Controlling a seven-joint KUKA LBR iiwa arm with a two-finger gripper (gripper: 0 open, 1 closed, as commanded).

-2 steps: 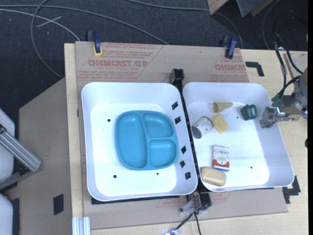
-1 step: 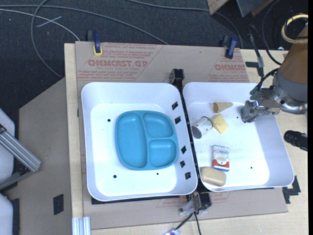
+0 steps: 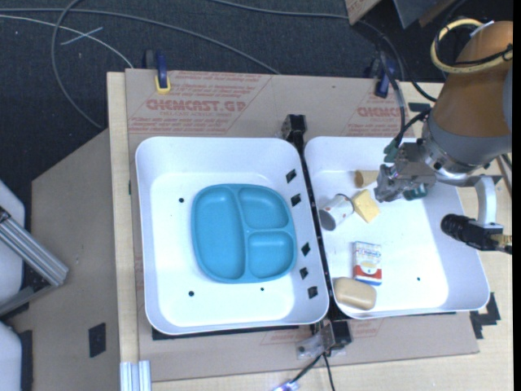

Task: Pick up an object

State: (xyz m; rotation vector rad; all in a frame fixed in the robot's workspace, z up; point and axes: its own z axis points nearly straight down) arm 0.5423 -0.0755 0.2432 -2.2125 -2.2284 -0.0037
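Desk (image 3: 81,243) of pale board, bearing two shallow white bins side by side. Left bin (image 3: 155,218): one blue divided plate (image 3: 242,232) with three compartments, lying flat near the middle, well apart from the walls. Right bin (image 3: 456,275): several small things, clustered toward the left half. Yellow block (image 3: 366,208) tilted, just beside a small white and grey cup-like piece (image 3: 334,213) near the divider. Small tan piece (image 3: 360,177) a little farther up, close to the gripper. Red-white-and-blue box (image 3: 368,264) lower down, lying flat. Beige oval soap-like lump (image 3: 356,293) just below the box, against the near wall of the bin.

Arm reaching in from the right, orange band (image 3: 480,47) above the grey wrist (image 3: 468,129). Gripper (image 3: 391,187) low over the upper part of the right bin, just right of the yellow block and tan piece. Fingers dark and cluttered from this angle; could not tell whether spread or closed, nor whether anything sat between them. Nothing seen lifted; all things appeared to rest on the bin floor.

Black cylindrical fitting (image 3: 468,230) over the right bin's right side. Blue clamps (image 3: 163,76) at the back edge of the board. Loose cables (image 3: 73,31) on the dark floor behind.
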